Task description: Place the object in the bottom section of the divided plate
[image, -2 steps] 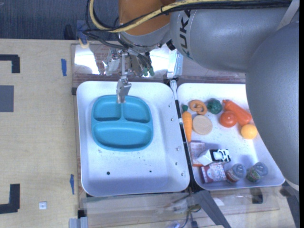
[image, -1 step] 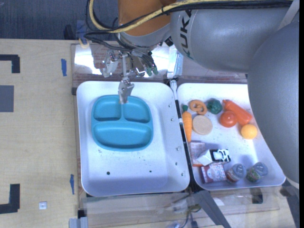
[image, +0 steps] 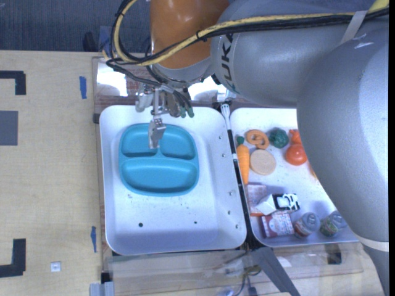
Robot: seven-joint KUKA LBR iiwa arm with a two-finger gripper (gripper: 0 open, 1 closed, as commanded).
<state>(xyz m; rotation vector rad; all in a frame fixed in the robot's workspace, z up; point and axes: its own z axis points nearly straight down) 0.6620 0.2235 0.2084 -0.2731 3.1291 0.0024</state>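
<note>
Camera view showed the gripper (image: pixel 155 134) hanging over the blue divided plate (image: pixel 159 165), which lay in the left white bin (image: pixel 123 221). It stood above the ridge between the two upper sections of the plate. From the slanted view I could not tell if the jaws were released or clenched, and no item was clearly visible between them.

The object of the task could not be identified with certainty. All loose items that could be seen, among them a carrot (image: pixel 243 163), a pretzel (image: pixel 257 139) and a tomato (image: pixel 296 154), lay in the right white bin (image: pixel 308 239), well apart from the plate. The carrot lay with its long axis along the wall between the bins, thick end toward the top of the picture.

In my judgement, to do this step well the arm needed to travel toward the large bottom section of the plate, come down low over its middle, and let go only there, away from the ridge.
</note>
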